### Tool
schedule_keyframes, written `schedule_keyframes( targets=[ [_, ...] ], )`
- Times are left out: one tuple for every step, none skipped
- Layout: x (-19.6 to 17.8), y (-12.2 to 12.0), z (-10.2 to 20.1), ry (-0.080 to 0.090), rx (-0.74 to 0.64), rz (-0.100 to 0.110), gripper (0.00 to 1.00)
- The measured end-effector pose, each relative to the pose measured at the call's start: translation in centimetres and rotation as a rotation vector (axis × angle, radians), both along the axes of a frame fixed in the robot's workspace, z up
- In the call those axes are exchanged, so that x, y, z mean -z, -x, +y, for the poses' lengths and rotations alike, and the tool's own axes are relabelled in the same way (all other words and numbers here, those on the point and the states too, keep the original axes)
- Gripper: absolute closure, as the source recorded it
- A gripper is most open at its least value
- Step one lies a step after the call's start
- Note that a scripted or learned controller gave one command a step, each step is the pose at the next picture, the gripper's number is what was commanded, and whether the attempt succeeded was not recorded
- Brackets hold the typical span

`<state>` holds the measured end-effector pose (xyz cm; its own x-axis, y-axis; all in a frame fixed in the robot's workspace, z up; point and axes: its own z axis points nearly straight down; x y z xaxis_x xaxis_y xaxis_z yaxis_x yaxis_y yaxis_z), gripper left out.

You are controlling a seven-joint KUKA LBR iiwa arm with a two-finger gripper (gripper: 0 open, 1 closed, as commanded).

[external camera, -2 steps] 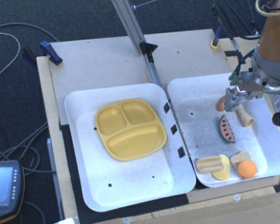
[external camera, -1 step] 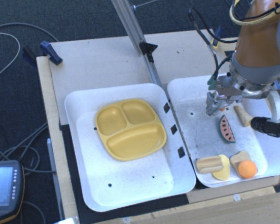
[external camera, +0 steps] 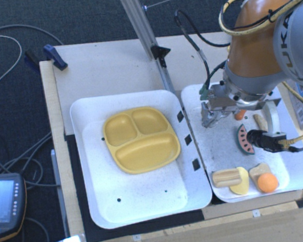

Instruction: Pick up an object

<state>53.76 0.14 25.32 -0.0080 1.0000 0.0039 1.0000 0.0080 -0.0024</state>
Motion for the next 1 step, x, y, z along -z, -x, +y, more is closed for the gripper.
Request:
schedule_keyframes(
  targets=[
    [0.74, -0.46, 5.49, 0.001, 0.001, -0.001, 1.00]
  ],
)
